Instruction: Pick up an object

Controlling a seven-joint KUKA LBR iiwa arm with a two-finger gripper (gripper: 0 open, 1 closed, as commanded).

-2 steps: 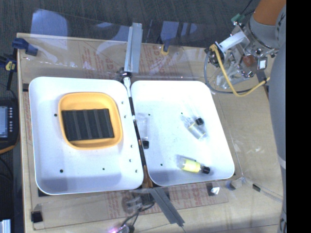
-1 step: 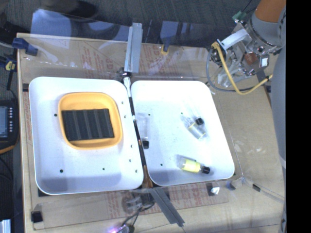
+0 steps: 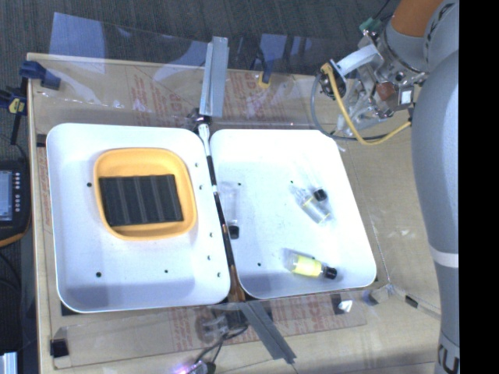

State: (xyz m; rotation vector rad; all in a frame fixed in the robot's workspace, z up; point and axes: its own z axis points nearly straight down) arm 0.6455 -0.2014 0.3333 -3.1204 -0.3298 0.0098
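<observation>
The right bin (image 3: 257, 162) holds two small items. A clear vial with a black cap (image 3: 311, 202) lies near its middle right. A yellow tube with a black cap (image 3: 309, 266) lies close to the front right corner. The left bin (image 3: 70, 232) holds a yellow tray with a dark ribbed insert (image 3: 144, 193). My gripper (image 3: 366, 84) hangs high beyond the right bin's back right corner, off the bin, amid yellow cable loops. Nothing shows in it.
A grey metal bar (image 3: 212, 76) stands upright at the back between the bins. A divider strip (image 3: 218, 209) runs between the two bins. The grey arm (image 3: 437, 170) fills the right side. A black device (image 3: 12, 193) sits at the left edge.
</observation>
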